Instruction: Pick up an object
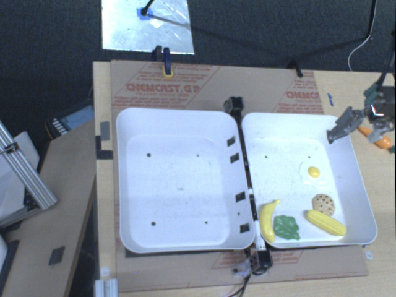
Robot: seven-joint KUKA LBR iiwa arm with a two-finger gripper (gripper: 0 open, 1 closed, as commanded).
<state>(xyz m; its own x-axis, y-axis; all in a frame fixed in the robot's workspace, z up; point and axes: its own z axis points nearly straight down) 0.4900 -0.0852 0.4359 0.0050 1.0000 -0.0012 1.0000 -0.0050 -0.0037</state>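
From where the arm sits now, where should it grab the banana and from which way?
Grip the banana across its middle, coming straight down from above. It lies flat in the right bin, curved, running roughly front to back, tight against the bin's left wall and touching the green leaf. I'd close along its narrow width, though the wall side looks cramped, so nudging it inward first may help.

1. "CHEMCAST GP" is printed in red, upside down, on the brown protective sheet [185, 82] beneath the bins, at upper left.
2. The same red print is repeated at upper right, partly legible.
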